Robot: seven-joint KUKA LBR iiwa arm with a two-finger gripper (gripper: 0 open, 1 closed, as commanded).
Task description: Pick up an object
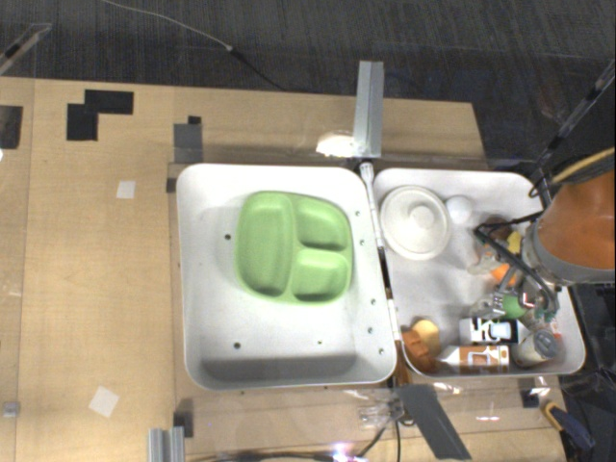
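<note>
Robotics lab. Evidence: plywood desk (87, 287) carrying two white bins (279, 359) side by side, metal brackets (369, 109) bolted at their edges, loose cables (144, 12) over dark carpet (289, 17), black marker patches (96, 112).

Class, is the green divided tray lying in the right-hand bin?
No, the green tray lies alone in the left bin.

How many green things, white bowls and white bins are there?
Green divided tray: 1
White bowl: 1
White bins: 2, left bin and right bin
Total: 4
</note>
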